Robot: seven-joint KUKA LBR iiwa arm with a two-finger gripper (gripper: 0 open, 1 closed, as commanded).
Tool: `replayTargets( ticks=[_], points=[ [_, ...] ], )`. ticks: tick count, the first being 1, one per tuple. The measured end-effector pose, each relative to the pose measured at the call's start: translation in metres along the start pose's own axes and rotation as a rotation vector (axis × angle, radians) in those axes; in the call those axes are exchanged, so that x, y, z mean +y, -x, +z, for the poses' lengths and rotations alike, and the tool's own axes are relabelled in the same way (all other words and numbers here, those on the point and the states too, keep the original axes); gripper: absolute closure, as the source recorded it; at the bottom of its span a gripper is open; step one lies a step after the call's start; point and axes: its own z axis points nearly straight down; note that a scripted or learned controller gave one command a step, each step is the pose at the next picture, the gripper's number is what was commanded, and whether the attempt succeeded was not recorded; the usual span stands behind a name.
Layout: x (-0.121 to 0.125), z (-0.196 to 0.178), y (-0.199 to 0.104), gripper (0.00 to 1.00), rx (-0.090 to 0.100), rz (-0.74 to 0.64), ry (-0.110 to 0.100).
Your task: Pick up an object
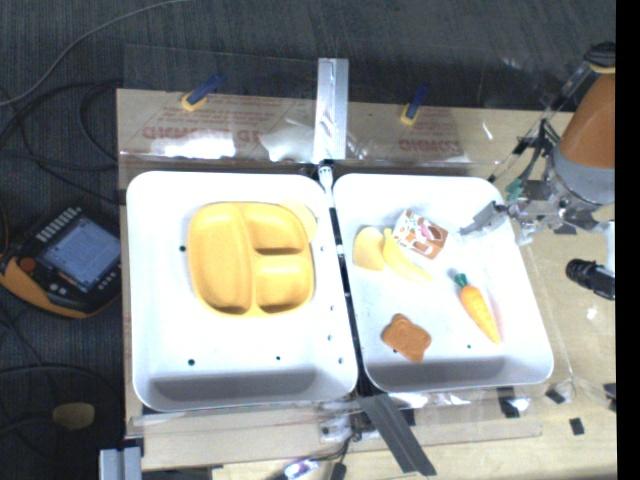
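Now | end effector (497,214) state unclear | carton (419,235) print unreadable | carrot (479,308) nearby

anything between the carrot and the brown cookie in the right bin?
No. In the camera view the stretch of right bin floor between the carrot and the brown cookie is bare white.

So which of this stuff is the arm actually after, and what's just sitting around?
Part of the job:
- carrot
- brown biscuit-like piece
- small printed carton
- pale yellow pieces
- right bin
- end effector

Just lying about:
- yellow divided tray in the left bin
- handheld controller
- cables
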Motion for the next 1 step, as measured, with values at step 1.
replayTargets(
  ticks=[1],
  points=[
    [-0.0654, 0.0927, -0.0047, 0.0, 0.012, -0.082, -0.002]
  ],
)
